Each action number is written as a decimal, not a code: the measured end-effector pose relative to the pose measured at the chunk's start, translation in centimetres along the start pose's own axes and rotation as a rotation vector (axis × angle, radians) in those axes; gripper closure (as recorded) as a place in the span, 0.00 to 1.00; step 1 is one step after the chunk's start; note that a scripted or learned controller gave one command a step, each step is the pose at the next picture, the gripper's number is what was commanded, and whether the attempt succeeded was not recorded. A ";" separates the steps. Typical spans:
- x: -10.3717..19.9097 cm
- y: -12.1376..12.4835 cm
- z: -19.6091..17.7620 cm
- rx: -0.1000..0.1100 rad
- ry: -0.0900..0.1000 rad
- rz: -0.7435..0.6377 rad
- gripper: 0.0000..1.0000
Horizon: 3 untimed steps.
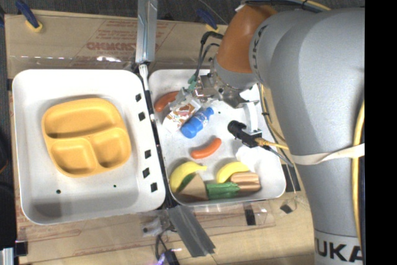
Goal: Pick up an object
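The right bin [263, 161] holds several things. A blue bottle [195, 123] lies on its side near the middle, touching a crinkled snack packet [180, 112]. An orange-red sausage [205, 148] lies just below the bottle, and a second one [164, 100] sits at the bin's upper left. Along the front edge are two yellow bananas [185, 172] [232, 169], a green block [221, 189], a brown bun [245, 180] and a tan wedge [193, 188]. My gripper [200, 89] hangs over the back of this bin, right above the packet and the bottle's top end.
The left bin [80, 198] holds a yellow compartment tray [87, 133]. A metal divider [146, 34] runs between the bins at the back. The grey arm [310, 84] covers the right bin's right side.
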<state>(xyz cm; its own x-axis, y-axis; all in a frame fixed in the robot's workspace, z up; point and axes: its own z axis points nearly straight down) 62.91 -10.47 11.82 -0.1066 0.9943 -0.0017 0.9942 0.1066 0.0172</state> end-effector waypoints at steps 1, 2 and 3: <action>0.7 3.0 2.5 0.013 0.001 -0.293 0.00; 0.9 3.2 1.4 0.009 0.001 -0.299 1.00; -2.3 0.1 2.5 0.020 0.002 0.031 1.00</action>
<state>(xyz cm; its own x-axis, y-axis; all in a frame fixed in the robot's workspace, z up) 63.26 -12.79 9.37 -0.0753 0.9972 0.0007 0.9972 0.0753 -0.0030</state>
